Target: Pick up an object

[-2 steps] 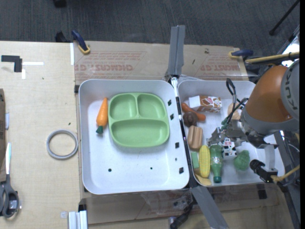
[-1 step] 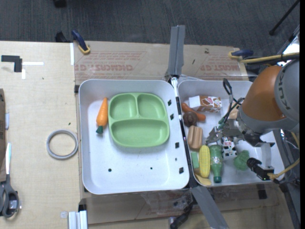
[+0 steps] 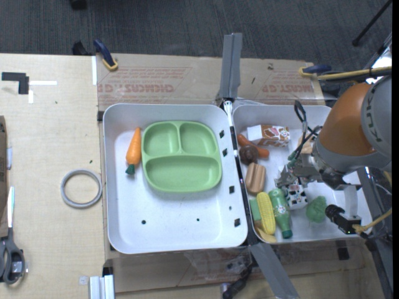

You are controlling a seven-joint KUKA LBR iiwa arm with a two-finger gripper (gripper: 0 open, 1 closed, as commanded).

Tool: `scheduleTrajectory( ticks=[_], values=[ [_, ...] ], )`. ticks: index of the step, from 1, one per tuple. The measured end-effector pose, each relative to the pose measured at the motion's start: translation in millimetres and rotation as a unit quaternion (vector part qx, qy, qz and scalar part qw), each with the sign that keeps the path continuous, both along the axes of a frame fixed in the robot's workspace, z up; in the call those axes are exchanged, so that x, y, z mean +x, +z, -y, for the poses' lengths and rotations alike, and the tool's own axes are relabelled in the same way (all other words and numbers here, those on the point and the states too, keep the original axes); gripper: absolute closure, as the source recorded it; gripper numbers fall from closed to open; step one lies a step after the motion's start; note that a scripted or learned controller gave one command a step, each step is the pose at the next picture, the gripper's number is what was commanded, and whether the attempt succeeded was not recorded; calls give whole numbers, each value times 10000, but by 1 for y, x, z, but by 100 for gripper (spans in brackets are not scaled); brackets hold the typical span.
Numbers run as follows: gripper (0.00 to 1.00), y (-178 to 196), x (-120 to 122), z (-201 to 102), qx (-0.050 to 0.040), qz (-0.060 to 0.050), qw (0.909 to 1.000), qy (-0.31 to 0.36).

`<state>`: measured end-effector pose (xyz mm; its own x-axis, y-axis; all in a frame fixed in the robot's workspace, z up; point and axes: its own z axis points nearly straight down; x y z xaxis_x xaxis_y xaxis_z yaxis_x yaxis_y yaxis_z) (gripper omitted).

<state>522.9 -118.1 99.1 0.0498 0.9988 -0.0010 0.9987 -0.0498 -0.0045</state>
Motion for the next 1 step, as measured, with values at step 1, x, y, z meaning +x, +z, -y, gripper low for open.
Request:
scheduleTrajectory(
  ticks=[1],
  values=[
    [100, 92, 58, -71, -3, 10, 9998, -209]
  ],
)
